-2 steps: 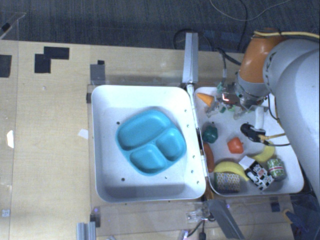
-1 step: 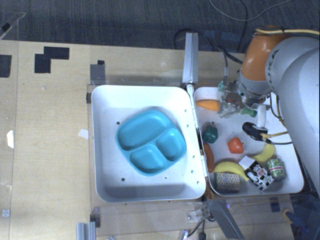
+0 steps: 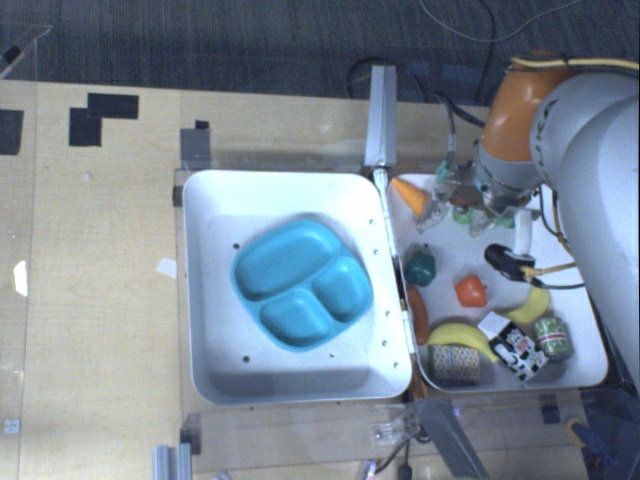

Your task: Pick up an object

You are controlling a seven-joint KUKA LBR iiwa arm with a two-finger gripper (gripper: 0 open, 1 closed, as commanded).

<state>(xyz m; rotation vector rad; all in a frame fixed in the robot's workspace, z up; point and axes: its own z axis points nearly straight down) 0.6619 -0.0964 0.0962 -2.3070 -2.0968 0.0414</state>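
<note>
My gripper (image 3: 463,201) is low over the back of the right bin (image 3: 590,373), reaching in from the right. An orange carrot (image 3: 410,195) lies just to its left, by the bin's back left corner. In front of the gripper lie a dark green pepper (image 3: 420,266) and a small red-orange fruit (image 3: 471,290). Toward the front are a yellow banana (image 3: 460,335), a second banana (image 3: 531,305), a green can (image 3: 552,336) and a black-and-white box (image 3: 516,351). I see nothing clearly held.
The left bin (image 3: 210,368) holds a blue divided tray (image 3: 302,282). A brown sausage (image 3: 417,315) lies along the right bin's left wall, and a woven grey piece (image 3: 455,366) sits at its front. The grey arm (image 3: 590,168) covers the bin's right side.
</note>
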